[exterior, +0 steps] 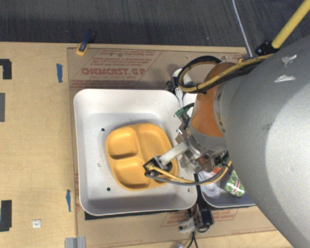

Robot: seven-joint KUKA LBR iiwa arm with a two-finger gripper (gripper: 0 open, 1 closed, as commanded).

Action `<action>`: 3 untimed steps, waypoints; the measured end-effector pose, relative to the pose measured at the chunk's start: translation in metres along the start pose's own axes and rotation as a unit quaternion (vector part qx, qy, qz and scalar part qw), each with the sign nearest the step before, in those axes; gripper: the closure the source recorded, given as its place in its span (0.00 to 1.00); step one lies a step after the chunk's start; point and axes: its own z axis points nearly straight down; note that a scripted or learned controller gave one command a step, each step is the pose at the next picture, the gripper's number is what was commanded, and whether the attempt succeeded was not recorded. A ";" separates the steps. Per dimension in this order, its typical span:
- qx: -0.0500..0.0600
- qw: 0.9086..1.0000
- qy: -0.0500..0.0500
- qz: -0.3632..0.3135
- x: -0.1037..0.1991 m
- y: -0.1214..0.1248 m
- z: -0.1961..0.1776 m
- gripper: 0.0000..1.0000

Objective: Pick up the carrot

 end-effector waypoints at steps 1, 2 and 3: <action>-0.002 0.996 0.002 0.094 0.011 -0.021 -0.005 1.00; -0.002 0.991 0.003 0.131 0.006 -0.010 -0.062 1.00; -0.001 0.991 0.001 0.132 0.009 -0.018 -0.004 1.00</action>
